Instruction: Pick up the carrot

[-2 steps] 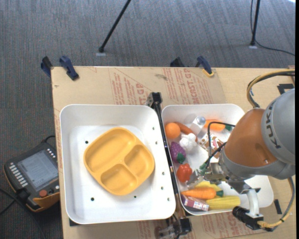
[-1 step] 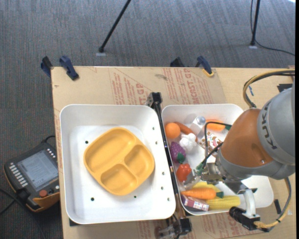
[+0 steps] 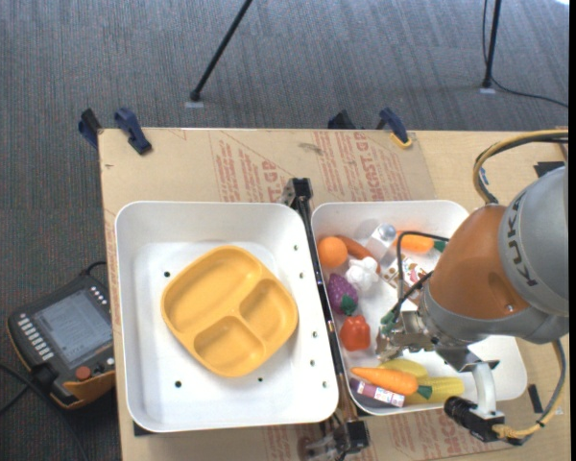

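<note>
orange carrot [image 3: 387, 379] lies near the front edge of the right bin [image 3: 451, 209], beside a yellow corn cob [image 3: 432, 388]. my gripper [image 3: 396, 332] hovers just above it; whether it is apart or together, i cannot tell.

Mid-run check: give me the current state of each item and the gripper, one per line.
gripper: low over the right bin, finger state unclear.
carrot: lying flat at the near edge of the right bin, not held.
yellow tray: flat in the left bin, compartments bare.
orange: resting at the right bin's far left.
</note>
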`<state>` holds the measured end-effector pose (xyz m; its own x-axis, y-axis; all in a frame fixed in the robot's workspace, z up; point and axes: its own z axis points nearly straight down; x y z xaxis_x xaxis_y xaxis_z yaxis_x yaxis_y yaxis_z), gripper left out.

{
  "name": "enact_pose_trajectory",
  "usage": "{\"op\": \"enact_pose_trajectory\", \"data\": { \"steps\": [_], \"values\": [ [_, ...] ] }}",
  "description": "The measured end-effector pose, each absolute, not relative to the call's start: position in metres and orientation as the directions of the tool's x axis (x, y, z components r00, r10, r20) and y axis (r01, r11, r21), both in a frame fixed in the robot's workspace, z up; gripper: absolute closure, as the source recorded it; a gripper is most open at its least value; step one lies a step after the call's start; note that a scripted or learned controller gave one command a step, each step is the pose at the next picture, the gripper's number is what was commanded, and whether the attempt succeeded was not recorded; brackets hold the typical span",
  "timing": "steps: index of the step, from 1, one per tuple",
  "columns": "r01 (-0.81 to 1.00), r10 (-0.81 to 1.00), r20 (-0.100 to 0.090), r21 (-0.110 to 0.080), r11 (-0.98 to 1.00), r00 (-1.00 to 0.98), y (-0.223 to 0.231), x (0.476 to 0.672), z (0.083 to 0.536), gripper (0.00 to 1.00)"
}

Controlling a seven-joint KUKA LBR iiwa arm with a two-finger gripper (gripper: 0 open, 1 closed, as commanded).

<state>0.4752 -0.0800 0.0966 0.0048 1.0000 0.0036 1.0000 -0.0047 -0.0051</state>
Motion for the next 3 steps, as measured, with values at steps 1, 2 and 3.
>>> {"op": "enact_pose_trajectory", "data": {
  "steps": [1, 2, 3],
  "values": [
    [1.000, 1.000, 0.003, -0.005, -0.005, 0.005, -0.0801, 0.4751, 0.0964, 0.00],
    [1.000, 1.000, 0.002, -0.004, -0.003, 0.003, -0.0819, 0.4751, 0.0870, 0.00],
    [1.000, 1.000, 0.002, -0.003, -0.005, 0.005, -0.0803, 0.4752, 0.0871, 0.00]
  ]
}}
